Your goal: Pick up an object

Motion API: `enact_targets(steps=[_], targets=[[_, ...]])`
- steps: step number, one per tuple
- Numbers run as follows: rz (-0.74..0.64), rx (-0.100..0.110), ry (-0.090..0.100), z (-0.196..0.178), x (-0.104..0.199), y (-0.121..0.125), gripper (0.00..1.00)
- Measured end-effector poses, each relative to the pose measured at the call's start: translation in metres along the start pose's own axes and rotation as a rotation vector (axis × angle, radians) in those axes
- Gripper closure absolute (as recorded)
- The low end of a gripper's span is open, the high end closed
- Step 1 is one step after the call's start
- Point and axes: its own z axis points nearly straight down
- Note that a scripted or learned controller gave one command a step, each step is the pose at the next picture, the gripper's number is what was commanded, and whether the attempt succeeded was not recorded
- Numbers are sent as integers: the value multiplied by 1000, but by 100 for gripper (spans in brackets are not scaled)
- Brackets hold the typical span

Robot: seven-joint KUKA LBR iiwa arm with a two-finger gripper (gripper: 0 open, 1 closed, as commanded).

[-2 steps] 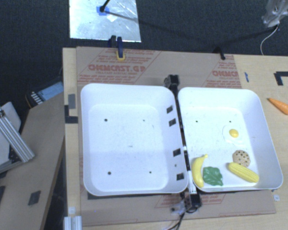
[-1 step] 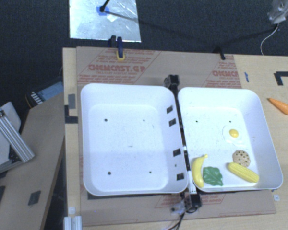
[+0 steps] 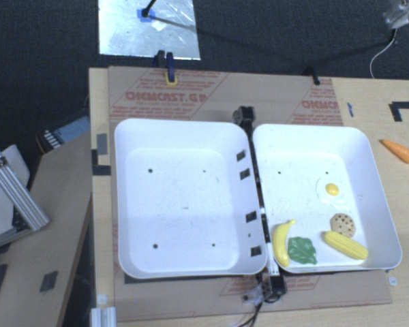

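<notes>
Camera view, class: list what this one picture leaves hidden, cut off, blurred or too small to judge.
- Gripper: cut by the top right edge and blurred, so its finger state cannot be judged.
- Green item in the right bin: too small to identify; the banana sits against it.
- Carrot: nearly at the right edge.
- Fried egg: its white blends into the bin floor, outline unclear.
- Clamp: too small for detail.
</notes>
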Motion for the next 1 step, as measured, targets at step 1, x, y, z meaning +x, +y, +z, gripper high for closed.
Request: enact_targets(steps=[1], targets=[[-6,11,5,25,108,0,100]])
